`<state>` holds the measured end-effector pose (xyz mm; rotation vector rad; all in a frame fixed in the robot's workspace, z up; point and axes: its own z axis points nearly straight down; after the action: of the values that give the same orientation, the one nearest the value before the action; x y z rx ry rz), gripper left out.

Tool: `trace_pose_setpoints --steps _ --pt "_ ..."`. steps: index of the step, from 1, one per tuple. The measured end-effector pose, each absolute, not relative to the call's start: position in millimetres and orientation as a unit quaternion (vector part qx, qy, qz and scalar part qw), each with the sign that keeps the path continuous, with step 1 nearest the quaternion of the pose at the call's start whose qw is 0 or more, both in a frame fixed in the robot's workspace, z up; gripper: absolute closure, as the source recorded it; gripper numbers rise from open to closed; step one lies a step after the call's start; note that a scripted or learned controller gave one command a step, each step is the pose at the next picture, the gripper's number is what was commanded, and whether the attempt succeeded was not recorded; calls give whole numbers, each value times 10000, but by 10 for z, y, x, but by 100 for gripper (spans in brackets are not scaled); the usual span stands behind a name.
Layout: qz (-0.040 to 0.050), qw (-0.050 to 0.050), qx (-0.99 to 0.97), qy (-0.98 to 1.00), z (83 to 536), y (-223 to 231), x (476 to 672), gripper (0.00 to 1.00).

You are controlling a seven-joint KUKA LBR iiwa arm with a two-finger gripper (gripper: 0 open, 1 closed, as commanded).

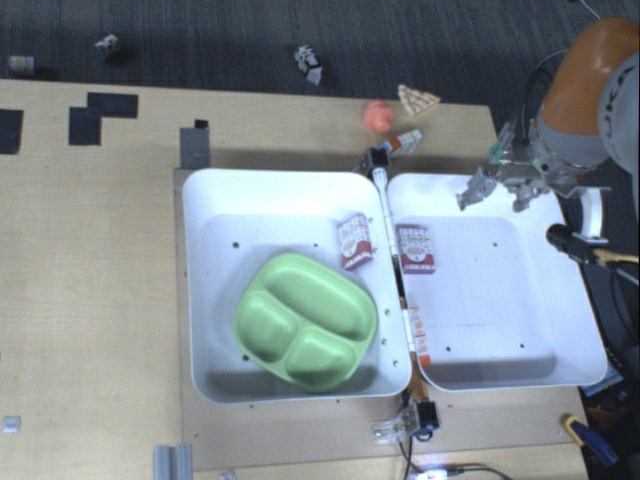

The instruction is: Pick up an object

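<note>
A green divided plate (305, 318) lies in the left bin (210, 268), toward its front. A small red and white packet (354, 240) stands near that bin's right wall. A second red and white packet (415, 248) lies flat at the left side of the right bin (540, 348). My gripper (497, 194) hangs over the back edge of the right bin, to the right of that packet and apart from it. Its two fingers are spread with nothing between them.
On the bench behind the bins lie a pink ball (378, 116), a patterned wedge (418, 99) and a small tube (404, 143). Small bits of clutter sit on the dark floor beyond. A cable clip (410, 423) sits at the front between the bins.
</note>
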<state>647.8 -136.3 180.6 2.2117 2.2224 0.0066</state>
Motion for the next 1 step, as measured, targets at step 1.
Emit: trace_pose_setpoints --steps 1 --pt "35 52 7064 7078 976 -950 6304 0"
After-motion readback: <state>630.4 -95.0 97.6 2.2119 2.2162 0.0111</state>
